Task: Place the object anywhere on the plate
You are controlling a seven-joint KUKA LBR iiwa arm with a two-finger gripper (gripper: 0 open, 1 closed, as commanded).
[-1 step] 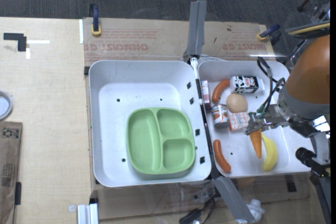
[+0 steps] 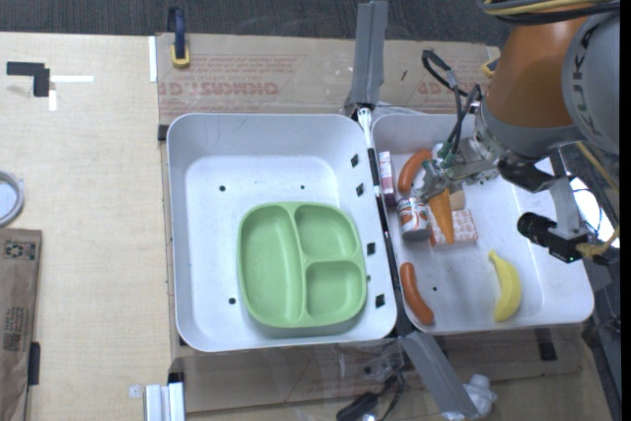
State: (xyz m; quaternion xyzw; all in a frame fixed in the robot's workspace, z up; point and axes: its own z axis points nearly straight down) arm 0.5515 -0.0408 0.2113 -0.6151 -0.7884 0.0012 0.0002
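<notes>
A grey KUKA arm [image 2: 552, 64] with an orange band reaches down into the right-hand white bin [image 2: 552, 311], its gripper [image 2: 434, 180] lowered over a cluster of toy food near the bin's left wall. Directly under the gripper lie an orange carrot-like piece [image 2: 441, 217], a small can [image 2: 412, 217] and a flat pinkish packet [image 2: 463, 227], with a red-orange sausage [image 2: 414, 168] just above them; whether the fingers are spread or closed, and whether anything sits between them, cannot be told from this angle. A second sausage [image 2: 416, 294] and a smooth yellow banana [image 2: 506, 286] lie apart toward the bin's near side. The pale green plate [image 2: 301, 263], a rounded moulded tray with three compartments, sits bare in the left bin [image 2: 197, 212] on the light wooden worktop [image 2: 79, 163]. The work appears to be at the picking stage, with nothing yet on the plate. The next move would seem to call for a firm hold on one item from the crowded cluster, a lift over the divider between the bins, and a release anywhere on the plate.
</notes>
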